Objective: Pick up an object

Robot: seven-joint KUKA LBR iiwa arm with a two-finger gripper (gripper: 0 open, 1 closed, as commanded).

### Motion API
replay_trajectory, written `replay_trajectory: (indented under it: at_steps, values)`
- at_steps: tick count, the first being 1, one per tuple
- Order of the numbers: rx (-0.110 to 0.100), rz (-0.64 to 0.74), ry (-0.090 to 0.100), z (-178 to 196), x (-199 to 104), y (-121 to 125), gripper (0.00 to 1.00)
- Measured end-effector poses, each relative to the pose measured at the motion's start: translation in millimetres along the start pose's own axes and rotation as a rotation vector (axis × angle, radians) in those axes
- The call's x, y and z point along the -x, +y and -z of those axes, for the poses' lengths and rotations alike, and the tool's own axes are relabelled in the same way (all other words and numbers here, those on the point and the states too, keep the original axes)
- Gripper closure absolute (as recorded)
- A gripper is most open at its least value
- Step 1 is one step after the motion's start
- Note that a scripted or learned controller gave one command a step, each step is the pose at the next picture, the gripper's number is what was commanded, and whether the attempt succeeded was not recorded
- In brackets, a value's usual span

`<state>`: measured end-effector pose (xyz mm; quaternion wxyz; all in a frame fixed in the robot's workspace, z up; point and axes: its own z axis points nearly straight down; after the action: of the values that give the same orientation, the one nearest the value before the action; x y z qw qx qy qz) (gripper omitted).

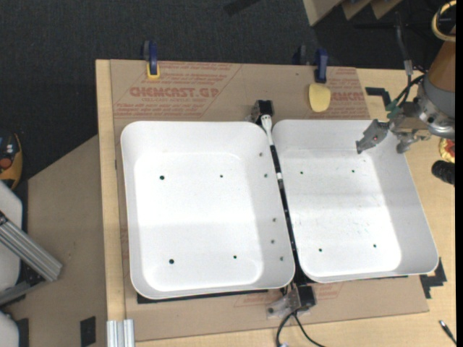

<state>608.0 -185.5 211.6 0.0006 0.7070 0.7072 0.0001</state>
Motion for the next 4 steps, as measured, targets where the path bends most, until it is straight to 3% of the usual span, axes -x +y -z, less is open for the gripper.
replay_trajectory:
  at_steps: [1, 2, 3, 4]
  values:
    - [0.004, 0.001, -0.001, 11.1, 0.2, 0.8, 1.0]
    - [0.02, 0.009, -0.002, 160.8, -62.1, 20.4, 1.0]
    - [-0.007, 0.009, 0.005, 90.5, -142.0, 46.8, 1.0]
    - [-0.002, -0.001, 0.001, 112.2, -137.3, 28.5, 1.0]
